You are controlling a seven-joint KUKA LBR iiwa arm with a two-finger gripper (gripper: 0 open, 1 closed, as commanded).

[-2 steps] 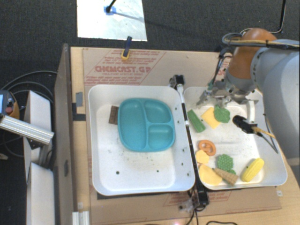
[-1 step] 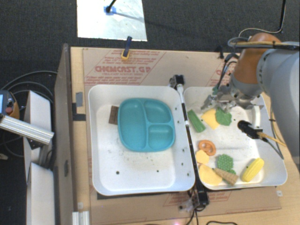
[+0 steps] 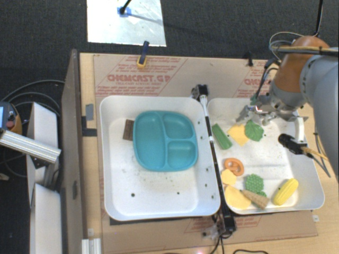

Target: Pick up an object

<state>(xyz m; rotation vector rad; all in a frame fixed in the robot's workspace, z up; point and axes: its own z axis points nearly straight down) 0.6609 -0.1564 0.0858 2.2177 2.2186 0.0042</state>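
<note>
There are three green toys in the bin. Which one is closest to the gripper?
The green leafy toy near the bin's top, lying just under the gripper. The long green piece sits further left by the bin's edge, and the bumpy green one lies much lower down.

two white bins (image 3: 114,157) (image 3: 312,187). one teal tray (image 3: 164,141). one brown block (image 3: 128,129). right bin: one green stick (image 3: 221,135), two yellow wedges (image 3: 238,134) (image 3: 229,177), two green bumpy bits (image 3: 253,131) (image 3: 254,183), one orange ring (image 3: 233,166), one corn (image 3: 285,191), one cone (image 3: 255,198).
</note>
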